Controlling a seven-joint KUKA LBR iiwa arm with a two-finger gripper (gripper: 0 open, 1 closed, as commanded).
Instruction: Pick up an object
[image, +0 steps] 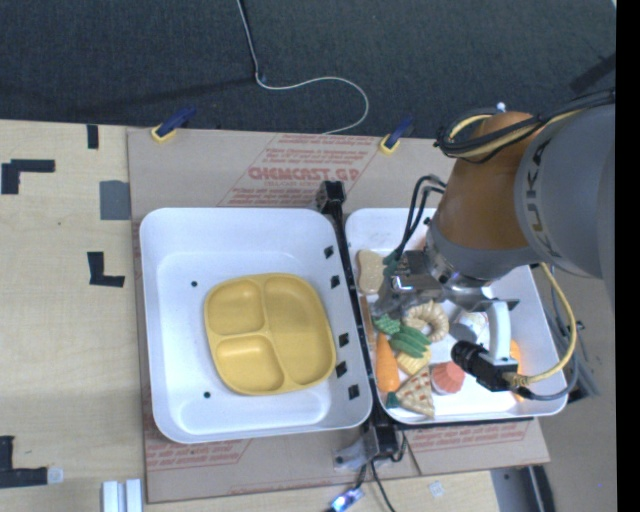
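Hovering over the right bin (535, 400), the gripper (408, 285) sat w/ toy food; finger state I cannot tell. Carrot (386, 366) lay at 6 o'clock of it. Yellow plate (268, 332) was in left bin (170, 300).

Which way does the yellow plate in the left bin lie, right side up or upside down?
Right side up: the yellow plate shows its three hollow compartments, facing the camera.

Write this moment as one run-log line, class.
arm: over right bin | end effector: low among toy food | carrot: lying in right bin | yellow divided plate: in left bin | grasp: unconfirmed
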